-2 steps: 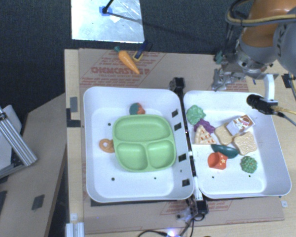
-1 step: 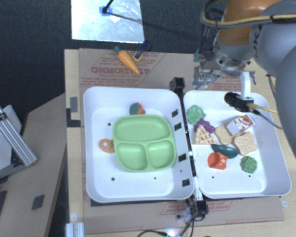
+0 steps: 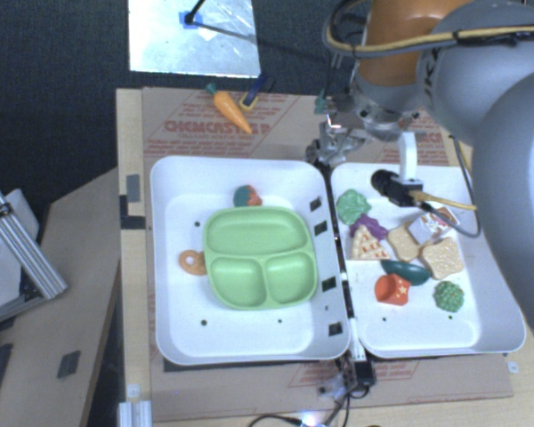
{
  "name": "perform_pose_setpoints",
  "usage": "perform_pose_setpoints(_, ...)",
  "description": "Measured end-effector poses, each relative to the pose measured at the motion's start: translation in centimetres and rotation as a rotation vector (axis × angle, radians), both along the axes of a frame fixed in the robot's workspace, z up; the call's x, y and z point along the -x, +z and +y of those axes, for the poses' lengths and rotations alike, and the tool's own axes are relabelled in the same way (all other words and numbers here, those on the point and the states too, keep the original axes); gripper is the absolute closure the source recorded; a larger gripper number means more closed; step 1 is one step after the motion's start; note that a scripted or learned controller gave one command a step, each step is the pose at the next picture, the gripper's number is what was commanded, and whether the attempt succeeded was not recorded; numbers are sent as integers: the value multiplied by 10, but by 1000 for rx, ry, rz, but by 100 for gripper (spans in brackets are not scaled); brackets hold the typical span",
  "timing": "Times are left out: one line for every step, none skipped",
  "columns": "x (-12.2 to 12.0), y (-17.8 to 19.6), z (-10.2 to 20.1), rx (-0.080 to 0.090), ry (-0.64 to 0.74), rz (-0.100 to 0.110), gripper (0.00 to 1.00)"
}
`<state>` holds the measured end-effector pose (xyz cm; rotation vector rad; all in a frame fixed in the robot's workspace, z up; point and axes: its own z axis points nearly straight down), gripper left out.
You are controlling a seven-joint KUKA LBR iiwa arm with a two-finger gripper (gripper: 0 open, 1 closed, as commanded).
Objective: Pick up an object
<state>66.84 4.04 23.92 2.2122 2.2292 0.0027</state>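
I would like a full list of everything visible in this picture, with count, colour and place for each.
divided plate: one, green, left bin
pretzel: one, orange-brown, left bin, left of plate
small toy: one, red and teal, behind plate
carrot: one, orange, on cardboard behind bins
toy foods: several, mixed colours, right bin
bins: two, white, side by side
arm: one, grey with orange band, from the right
gripper: one, above the bins' rear junction

Left bin (image 3: 173, 327) holds the divided tray (image 3: 258, 256); right bin (image 3: 489, 327) holds clustered food items (image 3: 400, 247). Carrot (image 3: 231, 111) lies behind the bins.
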Motion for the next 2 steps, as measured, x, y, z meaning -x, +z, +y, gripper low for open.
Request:
perform_pose_setpoints(-6, -12, 36, -1, 1, 0, 100)
perform_pose_setpoints(1, -24, 37, 1, -2, 0, 100)
